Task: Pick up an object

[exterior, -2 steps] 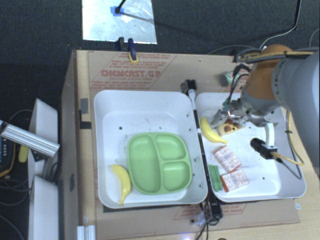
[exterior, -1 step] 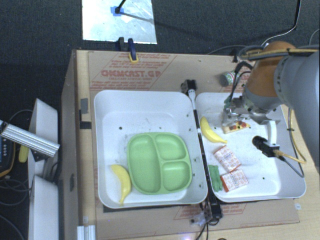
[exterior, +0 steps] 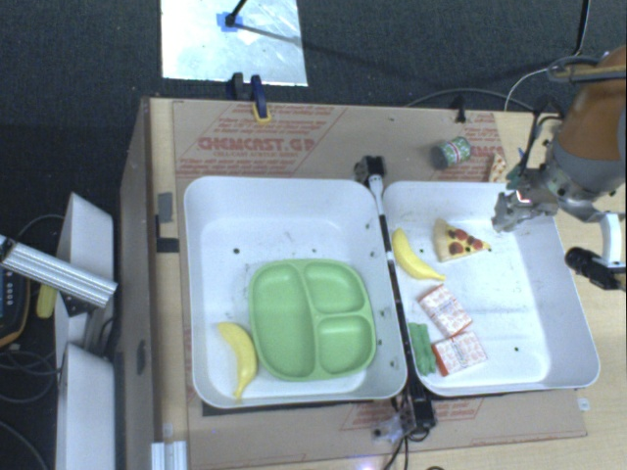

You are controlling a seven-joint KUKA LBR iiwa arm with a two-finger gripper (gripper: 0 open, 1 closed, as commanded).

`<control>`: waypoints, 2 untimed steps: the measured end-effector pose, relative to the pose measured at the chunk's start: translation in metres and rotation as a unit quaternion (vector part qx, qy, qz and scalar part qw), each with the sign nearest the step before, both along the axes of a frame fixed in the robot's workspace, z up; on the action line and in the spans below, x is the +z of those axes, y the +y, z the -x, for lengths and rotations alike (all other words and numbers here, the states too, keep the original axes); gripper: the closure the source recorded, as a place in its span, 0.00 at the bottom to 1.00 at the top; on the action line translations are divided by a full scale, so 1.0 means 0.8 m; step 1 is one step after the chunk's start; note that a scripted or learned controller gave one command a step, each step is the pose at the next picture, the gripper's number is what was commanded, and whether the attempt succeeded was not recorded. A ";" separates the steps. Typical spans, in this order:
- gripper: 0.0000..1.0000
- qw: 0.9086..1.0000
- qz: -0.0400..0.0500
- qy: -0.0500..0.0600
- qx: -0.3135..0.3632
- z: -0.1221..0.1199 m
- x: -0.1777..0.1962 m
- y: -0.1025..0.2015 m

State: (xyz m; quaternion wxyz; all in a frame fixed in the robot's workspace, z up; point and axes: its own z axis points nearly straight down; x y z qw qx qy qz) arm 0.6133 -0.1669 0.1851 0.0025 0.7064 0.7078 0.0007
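White plastic bins sit side by side mid-frame, the left bin [exterior: 211,262] and the right bin [exterior: 549,292], 2 in all. At the frame's right edge the arm [exterior: 593,125] hangs over the right bin's upper right corner, with the gripper [exterior: 511,209] just above the bin's rear wall. Whether it is spread or pressed together I cannot tell; it is small and blurred here, and nothing shows in its grasp.

In the right bin lie a pizza slice [exterior: 458,241] near the top, a banana [exterior: 413,257] along the left wall just beside the slice, 2 red-and-white packets [exterior: 444,310] [exterior: 458,352] lower down, and a green bar [exterior: 420,349] against the left wall, touching or almost touching the lower packet. The pizza slice is the object nearest the gripper, just to its lower left.

In the left bin a green tray [exterior: 312,318] with 3 compartments fills the lower middle, and a second banana [exterior: 238,356] lies against its lower left edge. A small can [exterior: 453,152] rests on the bench above the right bin.

As for progress, I judge the pick not yet made: every object lies flat in a bin and the gripper stands apart from all of them. What is left is to choose one, likely the pizza slice, descend onto it, close, and lift.
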 end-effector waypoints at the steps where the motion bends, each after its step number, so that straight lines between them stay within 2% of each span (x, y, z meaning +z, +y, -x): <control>1: 0.00 1.000 -0.001 0.001 0.000 0.000 -0.001 0.001; 2: 0.00 1.000 -0.002 0.002 0.001 -0.033 -0.068 0.063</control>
